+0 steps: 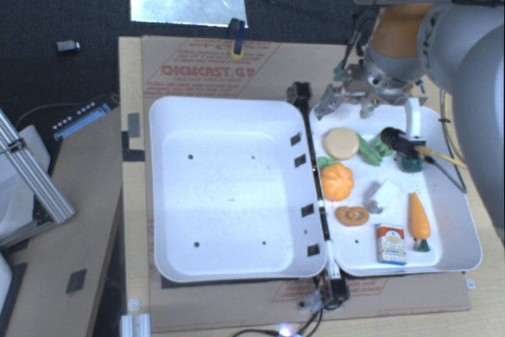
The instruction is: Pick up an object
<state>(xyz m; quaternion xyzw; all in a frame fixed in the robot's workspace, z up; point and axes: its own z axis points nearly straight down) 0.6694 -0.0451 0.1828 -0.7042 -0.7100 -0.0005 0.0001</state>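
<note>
1. Gripper (345, 100) hung over the right bin's (461, 245) far edge, holding nothing; jaw state unclear, can't tell.
2. Pickable items lay in the right bin: cookie (342, 143), pumpkin (337, 180), carrot (418, 218), box (390, 242).
3. Arm (442, 20) cut off at right.

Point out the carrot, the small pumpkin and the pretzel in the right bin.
carrot (418, 219), camera view, on the middle of its orange body.
small pumpkin (338, 181), camera view, on its ribbed orange top.
pretzel (352, 215), camera view, on its centre twist.
</note>
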